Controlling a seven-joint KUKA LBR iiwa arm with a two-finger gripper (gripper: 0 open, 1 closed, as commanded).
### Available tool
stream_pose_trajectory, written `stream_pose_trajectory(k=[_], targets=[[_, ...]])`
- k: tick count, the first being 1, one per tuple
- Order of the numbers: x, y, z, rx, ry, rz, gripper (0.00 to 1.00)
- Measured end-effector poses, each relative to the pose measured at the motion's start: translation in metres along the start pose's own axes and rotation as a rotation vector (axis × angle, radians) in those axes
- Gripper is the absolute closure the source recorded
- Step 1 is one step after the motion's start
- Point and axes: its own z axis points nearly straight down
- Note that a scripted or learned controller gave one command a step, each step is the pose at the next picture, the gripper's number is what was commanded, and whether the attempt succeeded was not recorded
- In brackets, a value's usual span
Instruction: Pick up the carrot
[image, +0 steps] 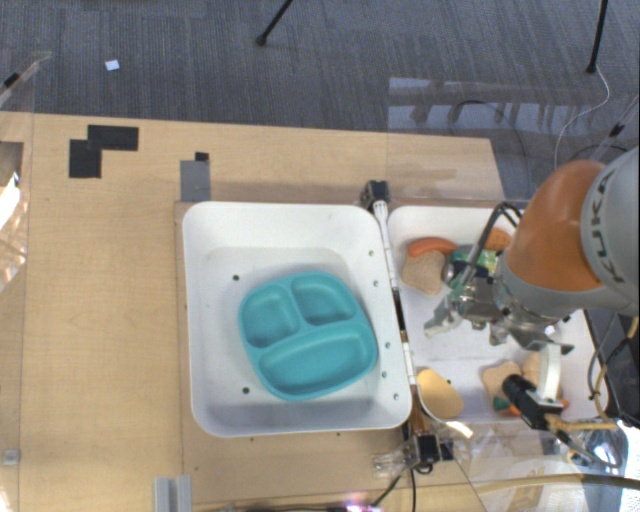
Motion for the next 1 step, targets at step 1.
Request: stream_pose_trajectory(k=[1], targets=[[0.0008,0.0443,0.0001,0.000,0.002,0.002,0.00]])
